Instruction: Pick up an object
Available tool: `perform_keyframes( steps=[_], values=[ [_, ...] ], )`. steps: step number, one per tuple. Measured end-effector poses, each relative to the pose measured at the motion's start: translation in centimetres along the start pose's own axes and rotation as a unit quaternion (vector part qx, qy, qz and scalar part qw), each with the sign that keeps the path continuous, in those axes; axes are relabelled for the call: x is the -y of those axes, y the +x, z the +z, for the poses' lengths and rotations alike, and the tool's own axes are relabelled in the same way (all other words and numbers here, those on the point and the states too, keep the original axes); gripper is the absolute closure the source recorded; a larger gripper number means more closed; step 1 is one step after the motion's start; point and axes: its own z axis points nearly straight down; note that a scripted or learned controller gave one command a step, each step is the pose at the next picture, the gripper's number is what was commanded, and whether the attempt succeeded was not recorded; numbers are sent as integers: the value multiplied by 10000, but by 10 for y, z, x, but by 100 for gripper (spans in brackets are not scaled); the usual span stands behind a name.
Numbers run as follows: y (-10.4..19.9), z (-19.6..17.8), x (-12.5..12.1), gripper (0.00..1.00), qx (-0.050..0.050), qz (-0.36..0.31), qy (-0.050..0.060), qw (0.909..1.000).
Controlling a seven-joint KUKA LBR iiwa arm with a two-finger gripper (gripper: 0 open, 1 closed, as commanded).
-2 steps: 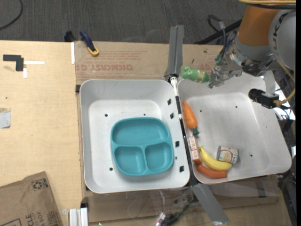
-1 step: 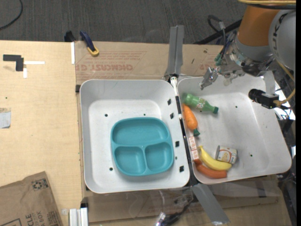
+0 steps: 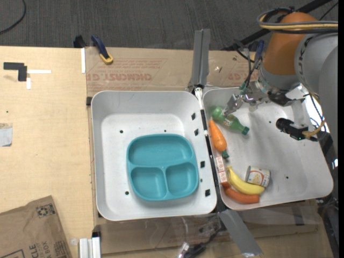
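My gripper (image 3: 239,102) hangs over the back left part of the right bin (image 3: 301,165), just above and to the right of a green bottle (image 3: 229,120) that lies on its side. The fingers stand open with nothing between them. An orange carrot (image 3: 217,135) lies against the bin's left wall, just below the bottle. At the front of the bin lie a yellow banana (image 3: 245,182), a small can (image 3: 258,176) on its side, an orange-red sausage-shaped piece (image 3: 242,196) and a small red packet (image 3: 220,168).
The left bin (image 3: 107,144) holds a teal divided plate (image 3: 163,166). A grey divider post (image 3: 201,58) rises between the bins at the back. The arm's orange band (image 3: 285,42) and cables crowd the right bin's back right. Cardboard (image 3: 32,230) lies at the bench's front left.
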Motion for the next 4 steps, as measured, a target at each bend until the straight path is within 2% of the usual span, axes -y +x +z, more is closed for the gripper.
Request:
perform_keyframes(
  steps=[1, 2, 3, 4],
  values=[
    [10, 26, 46, 0, 29, -73, -90, 9999],
    [-4, -28, 68, 0, 4, -1255, 17, 9921],
    [22, 28, 138, 0, 42, -886, -78, 9960],
    [33, 27, 170, 0, 89, -1940, -121, 9809]
  ],
)
